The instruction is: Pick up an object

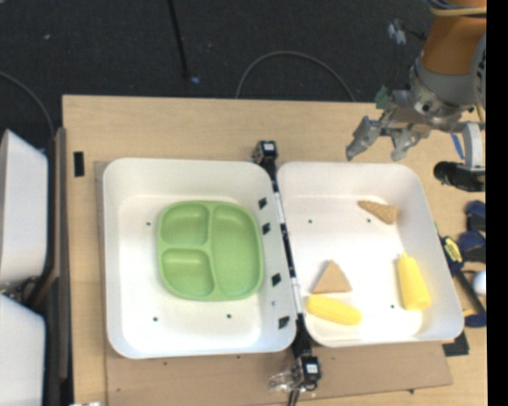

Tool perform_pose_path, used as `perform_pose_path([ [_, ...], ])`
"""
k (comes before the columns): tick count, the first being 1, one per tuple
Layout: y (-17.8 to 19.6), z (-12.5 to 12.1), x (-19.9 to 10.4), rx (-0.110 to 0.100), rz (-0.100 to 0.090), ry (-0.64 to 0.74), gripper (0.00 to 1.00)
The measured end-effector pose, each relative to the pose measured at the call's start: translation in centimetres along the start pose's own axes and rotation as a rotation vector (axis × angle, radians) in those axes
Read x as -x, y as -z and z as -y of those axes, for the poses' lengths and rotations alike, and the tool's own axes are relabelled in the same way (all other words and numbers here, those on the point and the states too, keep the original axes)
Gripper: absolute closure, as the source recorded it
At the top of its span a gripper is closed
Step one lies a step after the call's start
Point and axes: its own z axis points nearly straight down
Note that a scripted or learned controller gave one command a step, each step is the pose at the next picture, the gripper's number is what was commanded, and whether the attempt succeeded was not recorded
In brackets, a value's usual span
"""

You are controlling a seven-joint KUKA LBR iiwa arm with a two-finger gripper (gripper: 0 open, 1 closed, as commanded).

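Note:
The right bin (356,189) holds several small things. A tan wedge (378,211) lies toward its far right. A tan triangle (331,278) sits near the front, touching a yellow piece (334,311) just below it. Another yellow piece (412,282) lies upright by the right wall. My gripper (379,143) hangs above the bin's far right edge, its fingers spread open with nothing between them. The orange-banded wrist (451,41) rises behind it at the top right.
A green divided plate (210,249) rests in the left bin (127,193). A black clamp (265,151) sits where the bins meet at the back. Dark clutter (460,175) and blue items (476,216) lie right of the bench. White boxes (17,218) stand at the far left.

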Motion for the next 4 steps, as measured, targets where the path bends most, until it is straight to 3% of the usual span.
perform_pose_path([
  [1,0.9,-0.2,0.0,0.013,0.002,0.002,0.00],
  [4,-14.2,-1.0,1.4,0.009,0.003,0.002,0.00],
])
